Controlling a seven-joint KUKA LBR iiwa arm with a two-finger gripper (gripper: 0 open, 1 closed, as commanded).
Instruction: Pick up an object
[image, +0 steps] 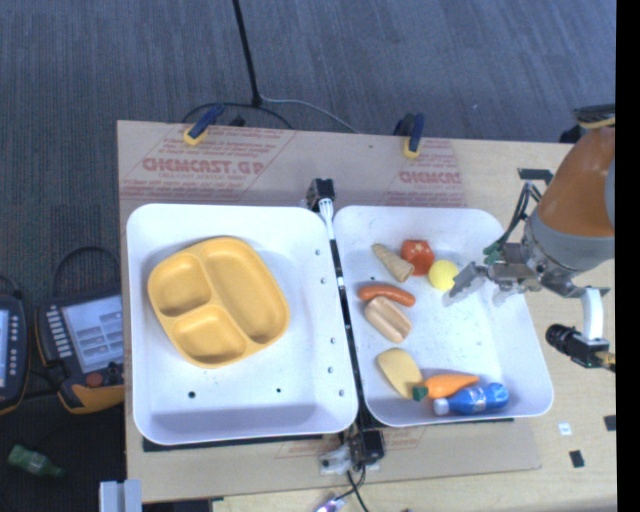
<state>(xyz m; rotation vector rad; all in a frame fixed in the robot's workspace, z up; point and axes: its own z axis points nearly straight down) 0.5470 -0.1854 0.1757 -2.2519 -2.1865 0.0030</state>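
Observation:
The right bin (520, 330) holds several toy foods. A red tomato (417, 252) and a yellow lemon (443, 275) lie near its far side, with a tan cone (393, 262) beside them. Toward the middle divider are an orange sausage (386, 294) and a hot-dog bun (388, 319). Along the near edge lie a yellow wedge (400, 372), a carrot (450, 383) and a blue bottle (472, 400). My gripper (475, 275) hangs low over the bin, just right of the lemon. It is open and nothing sits between its fingers.
A yellow divided plate (215, 300) lies in the left bin (160, 400). A black ridge (340, 300) separates the two bins. The grey arm with its orange band (585, 190) reaches in over the right bin's far right corner.

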